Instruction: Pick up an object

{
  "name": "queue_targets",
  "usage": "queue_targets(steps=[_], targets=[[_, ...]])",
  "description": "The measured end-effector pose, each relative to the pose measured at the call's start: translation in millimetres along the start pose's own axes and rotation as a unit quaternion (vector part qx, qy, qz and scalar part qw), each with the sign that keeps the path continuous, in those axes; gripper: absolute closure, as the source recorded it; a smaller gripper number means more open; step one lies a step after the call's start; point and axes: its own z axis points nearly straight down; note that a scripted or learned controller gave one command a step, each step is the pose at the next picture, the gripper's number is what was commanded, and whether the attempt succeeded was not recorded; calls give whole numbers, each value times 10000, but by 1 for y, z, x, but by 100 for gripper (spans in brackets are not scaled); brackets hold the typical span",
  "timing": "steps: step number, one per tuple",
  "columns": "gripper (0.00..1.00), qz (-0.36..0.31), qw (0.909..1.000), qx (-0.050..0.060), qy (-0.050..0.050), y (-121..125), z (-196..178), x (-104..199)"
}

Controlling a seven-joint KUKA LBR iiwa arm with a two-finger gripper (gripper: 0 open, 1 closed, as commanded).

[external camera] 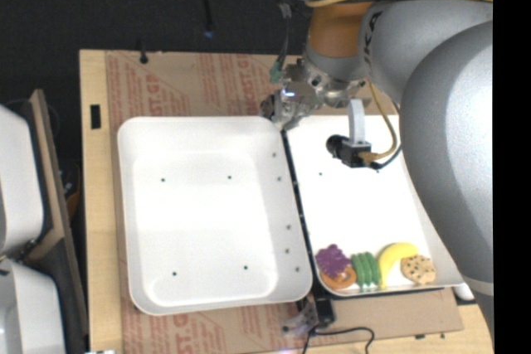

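My gripper (pixel 286 104) hangs under the orange band of the arm, over the far end of the rims between the two bins. Nothing can be seen held in it. The objects lie in a row along the near edge of the right bin (pixel 365 203): a purple bunch of grapes (pixel 333 260) resting on an orange piece (pixel 338 283), a green ridged item (pixel 366 270), a yellow banana-like piece (pixel 397 254) and a speckled cookie (pixel 417 268). All of them are well toward the front, far from the gripper.
The left bin (pixel 207 211) stands beside the right one on a cardboard sheet (pixel 191 83). The bulky grey arm (pixel 448 95) covers the right bin's right side. White containers (pixel 17 178) stand at the far left.
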Motion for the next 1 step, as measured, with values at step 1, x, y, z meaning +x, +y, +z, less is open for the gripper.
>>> queue_targets(steps=[1], targets=[[100, -3, 10000, -2, 1, 11, -10, 55]])
